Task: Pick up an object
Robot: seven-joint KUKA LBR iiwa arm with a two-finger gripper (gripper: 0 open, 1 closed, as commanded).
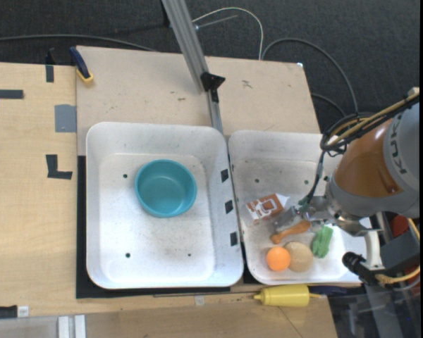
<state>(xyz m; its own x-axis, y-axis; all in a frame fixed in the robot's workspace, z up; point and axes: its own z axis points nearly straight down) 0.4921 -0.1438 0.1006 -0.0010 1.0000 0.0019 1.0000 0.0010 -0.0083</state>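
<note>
Bins sit side by side on the bench. Left bin [106, 259] holds one teal bowl [166, 187], upright. Right bin [268, 150] holds a red-and-white packet [264, 206], an orange carrot-like piece [290, 229], an orange ball [278, 258] touching a tan rounded item [299, 256], and a green piece [322, 241]. A yellow bottle [285, 296] lies just outside the front rim. Gripper [307, 210] is low over the carrot-like piece; finger state cannot be told, the arm [370, 171] covers it
</note>
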